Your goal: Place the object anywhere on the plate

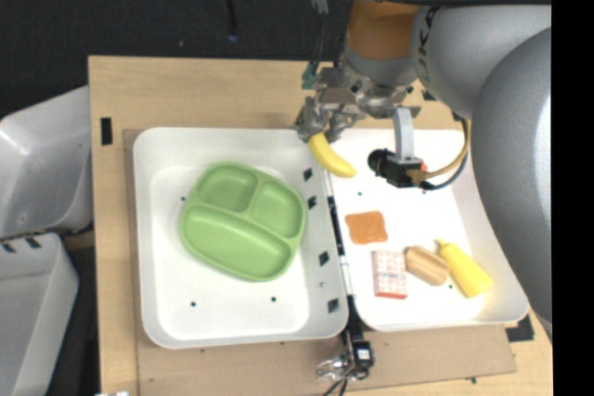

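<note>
The gripper (320, 133) pinches a yellow banana (331, 157) above the bins' shared edge, near the green divided plate (243, 220).

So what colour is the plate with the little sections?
Light green. The plate shows best in the camera view, lying in the left bin.

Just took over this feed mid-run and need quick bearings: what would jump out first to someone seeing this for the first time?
The arm's orange band and grey bulk dominate the upper right, with the pincer gripping a yellow banana that hangs over the divide between the bins. Next is the green plate lying in the left bin, nothing on it yet.
</note>
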